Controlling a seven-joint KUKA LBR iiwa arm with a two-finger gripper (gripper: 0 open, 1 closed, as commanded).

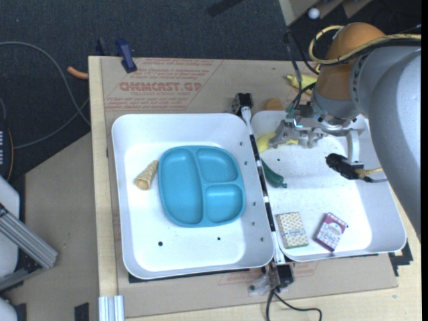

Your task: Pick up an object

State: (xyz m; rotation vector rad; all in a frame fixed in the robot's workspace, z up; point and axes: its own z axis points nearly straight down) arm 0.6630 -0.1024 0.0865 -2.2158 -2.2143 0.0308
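Bright even overhead light, soft shadows, slightly grainy focus

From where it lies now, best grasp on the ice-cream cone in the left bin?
Take the cone across its middle, straight from above. It lies flat and slanted on the left bin floor, wide end up-right, tip down-left, with open floor beside it and only the blue divided plate close on the right. Set the fingers square to its long axis.

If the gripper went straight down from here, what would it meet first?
Probably the yellow object at the right bin's far-left corner, just beside the gripper; depth is unclear, so it might reach bare bin floor instead.
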